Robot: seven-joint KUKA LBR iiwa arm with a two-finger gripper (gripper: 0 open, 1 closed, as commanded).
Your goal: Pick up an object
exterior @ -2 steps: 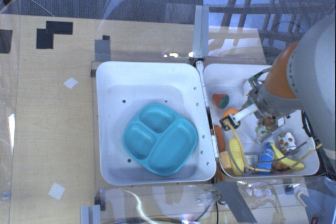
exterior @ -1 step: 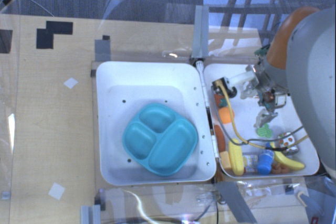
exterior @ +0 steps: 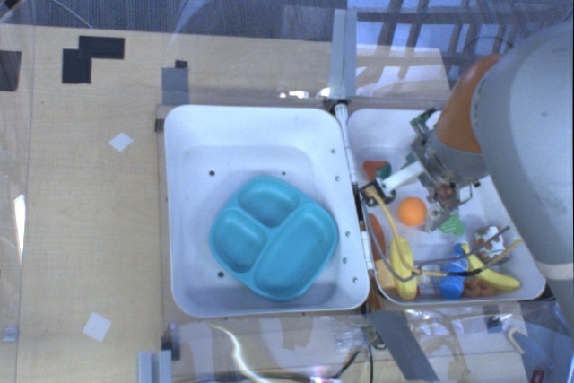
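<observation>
The right bin [exterior: 387, 128] holds several small toys: an orange ball [exterior: 412, 211], a yellow banana [exterior: 401, 258], a red piece [exterior: 376, 169], a green piece [exterior: 451, 225], a blue piece [exterior: 451, 287] and a second yellow banana shape [exterior: 496, 279]. My gripper [exterior: 441, 209] reaches down into this bin from the right, just right of the orange ball and above the green piece. The wrist and its orange band [exterior: 462, 117] hide much of the fingers.
The left bin [exterior: 197, 139] holds a blue three-compartment plate [exterior: 273, 237]. A metal divider post [exterior: 343, 58] stands between the bins at the back. The big grey arm body [exterior: 538, 139] covers the right bin's right side.
</observation>
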